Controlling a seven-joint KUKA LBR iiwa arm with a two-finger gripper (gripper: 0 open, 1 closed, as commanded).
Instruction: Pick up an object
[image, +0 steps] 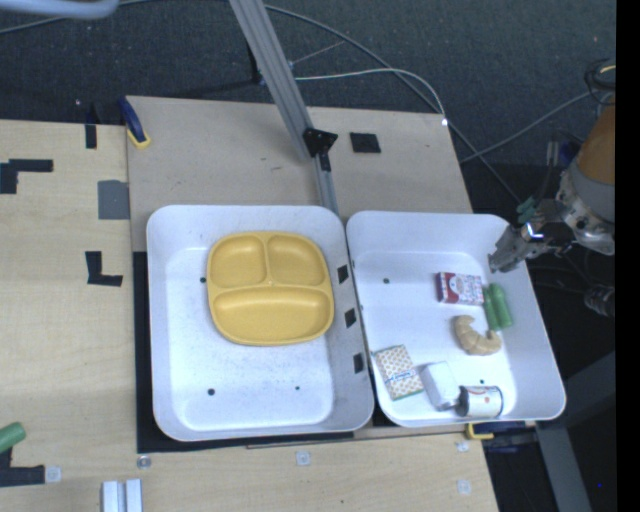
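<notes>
The bench (290, 140) ran pale and wooden across the scene, and two shallow white bins sat on it side by side, touching at the middle. The left bin (170, 330) took the centre; the right bin (400, 235) lay tilted just beside it. Black tape marks (365, 142) dotted the bench's far side and left part. A blue and yellow clamp (134, 124) gripped the far left edge. A green item (10, 436) rested at the near left.
</notes>
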